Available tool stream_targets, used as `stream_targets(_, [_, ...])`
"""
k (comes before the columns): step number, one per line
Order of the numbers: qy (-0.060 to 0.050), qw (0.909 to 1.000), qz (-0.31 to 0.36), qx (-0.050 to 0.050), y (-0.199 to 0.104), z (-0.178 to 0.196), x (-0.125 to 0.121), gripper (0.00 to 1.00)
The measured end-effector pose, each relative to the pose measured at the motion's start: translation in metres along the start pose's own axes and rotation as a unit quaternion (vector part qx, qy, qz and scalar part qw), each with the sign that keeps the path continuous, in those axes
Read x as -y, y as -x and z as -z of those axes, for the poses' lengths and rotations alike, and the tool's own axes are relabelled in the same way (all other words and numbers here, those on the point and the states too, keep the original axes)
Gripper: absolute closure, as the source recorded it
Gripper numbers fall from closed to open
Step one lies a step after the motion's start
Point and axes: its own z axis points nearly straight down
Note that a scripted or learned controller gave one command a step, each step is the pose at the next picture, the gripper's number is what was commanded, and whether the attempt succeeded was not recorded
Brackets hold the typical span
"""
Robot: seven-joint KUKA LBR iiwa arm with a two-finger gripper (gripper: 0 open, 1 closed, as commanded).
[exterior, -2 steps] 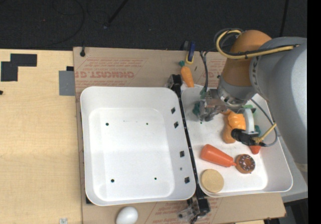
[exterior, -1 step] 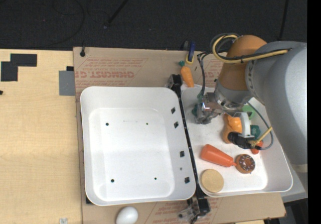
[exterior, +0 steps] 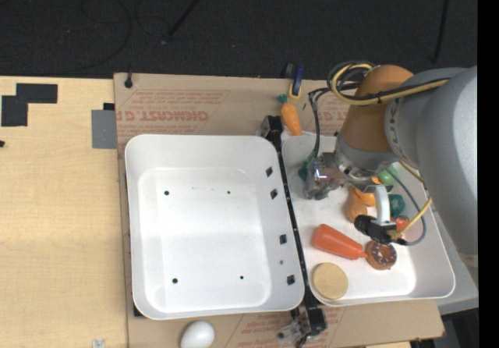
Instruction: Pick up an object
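pale wooden worktop point(exterior: 54, 206), with a brown cardboard sheet point(exterior: 195, 108) printed in red under both bins.

left shallow white plastic bin point(exterior: 140, 182): bare floor, a few small dark dots on it.

right shallow white plastic bin point(exterior: 433, 280), touching the left one along a black clipped seam point(exterior: 282, 206). contents:
- orange cone-shaped plastic piece point(exterior: 337, 241), lying on its side near the middle, tip toward the seam.
- round tan disc point(exterior: 330, 280), flat on the floor at the near left corner, just beside the cone.
- small brown round object point(exterior: 381, 256), right of the cone, touching or nearly touching a black-and-white cable end.
- orange and green plastic pieces point(exterior: 373, 197), partly hidden under the arm; shapes not clear.
- small orange cylinder-like item point(exterior: 291, 118), at the far left corner by the rim.

grey arm with orange band point(exterior: 382, 104), entering from the right, wrist over the far half of the right bin, yellow and black cables looped about it.

metal two-finger gripper point(exterior: 318, 176), low over the bin floor near the seam, beyond the cone and apart from it. jaws: state cannot be told, blurred and dark; nothing seen between them.

white ball point(exterior: 197, 334), outside the bins at the near edge of the cardboard.
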Motion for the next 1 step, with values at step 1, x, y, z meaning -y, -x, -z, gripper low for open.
stream_targets(1, [0.0, 1.0, 0.001, 0.0, 0.0049, 0.0002, 0.0573, 0.0])
